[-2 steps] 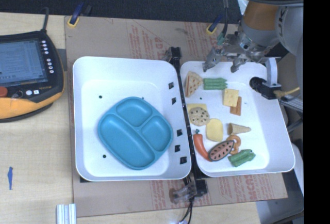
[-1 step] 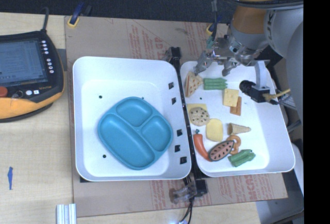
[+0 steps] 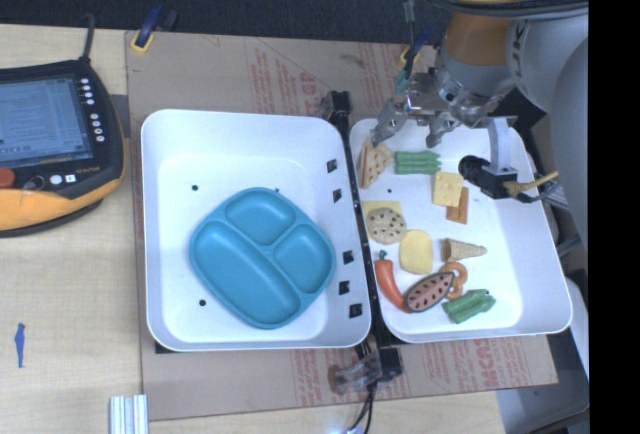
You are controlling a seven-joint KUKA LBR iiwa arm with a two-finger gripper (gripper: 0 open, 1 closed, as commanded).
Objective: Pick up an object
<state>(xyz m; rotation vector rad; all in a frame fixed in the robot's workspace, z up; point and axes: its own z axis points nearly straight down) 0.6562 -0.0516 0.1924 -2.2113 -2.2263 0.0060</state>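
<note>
One smooth blue divided tray (image 3: 262,257), rounded compartments.

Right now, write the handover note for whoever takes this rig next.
Gripper: fingers open, nothing between them, poised over the far end of the right bin.
Nearest items: cracker wedge by the left finger, green bean piece just beside it.
Also in the right bin: cookie, yellow cheese square, pale yellow piece, cone, orange-red pepper, green piece.
Left bin: blue divided tray.
Done: nothing picked.
Left: close on one item and lift it.
</note>
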